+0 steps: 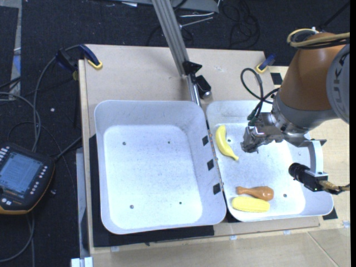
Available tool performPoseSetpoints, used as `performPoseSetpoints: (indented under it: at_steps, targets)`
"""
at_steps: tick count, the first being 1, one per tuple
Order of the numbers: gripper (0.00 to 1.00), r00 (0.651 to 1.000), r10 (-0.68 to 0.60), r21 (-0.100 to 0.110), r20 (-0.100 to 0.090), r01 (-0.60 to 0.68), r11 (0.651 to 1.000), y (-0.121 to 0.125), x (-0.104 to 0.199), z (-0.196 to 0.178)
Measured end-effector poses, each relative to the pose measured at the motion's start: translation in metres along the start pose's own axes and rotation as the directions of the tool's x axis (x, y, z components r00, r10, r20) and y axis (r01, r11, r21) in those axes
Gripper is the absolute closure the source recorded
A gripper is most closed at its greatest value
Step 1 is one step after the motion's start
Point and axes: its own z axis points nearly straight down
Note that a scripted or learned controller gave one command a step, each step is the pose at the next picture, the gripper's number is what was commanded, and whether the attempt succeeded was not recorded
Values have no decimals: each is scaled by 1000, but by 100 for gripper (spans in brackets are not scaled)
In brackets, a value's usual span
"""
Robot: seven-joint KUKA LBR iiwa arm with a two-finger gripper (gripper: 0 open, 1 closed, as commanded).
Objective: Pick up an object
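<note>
The curved yellow plastic banana (225,143) is the likeliest object for this pick, and it lies on the floor of the right-hand shallow white bin (320,207), close to the wall that this bin shares with its neighbour. It rests flat on its side, its length running roughly away from the camera, with its lower tip pointing toward the middle of the bin. Just beside it, on its right, hangs the dark two-finger gripper (250,143) at the end of the grey arm with the orange band (314,71). I cannot tell how the tool is set, since the wrist and its cables mask that end from this slanted view. Nothing can be seen gripped in it, and the banana lies apart from it on the bin floor.

Two other toys lie near the front wall of the same bin, well apart from the gripper: a brown plastic chicken drumstick (256,192) and, touching or almost touching it just in front, a stubby yellow oblong piece (250,204). Their crowding against each other probably makes them a harder grasp than the banana, which has bare floor around most of its length.

The left-hand shallow white bin (111,118) has nothing to offer for the pick, so the arm's reach over the right bin makes sense. The pick looks not yet made.
</note>
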Motion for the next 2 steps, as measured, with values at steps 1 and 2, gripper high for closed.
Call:
performPoseSetpoints:
  at_steps: [1, 2]
  targets:
    - [100, 1000, 0, -1, 0, 0, 1000, 0, 52, -7]
    - [100, 1000, -1, 0, 0, 1, 1000, -8, 112, -4]
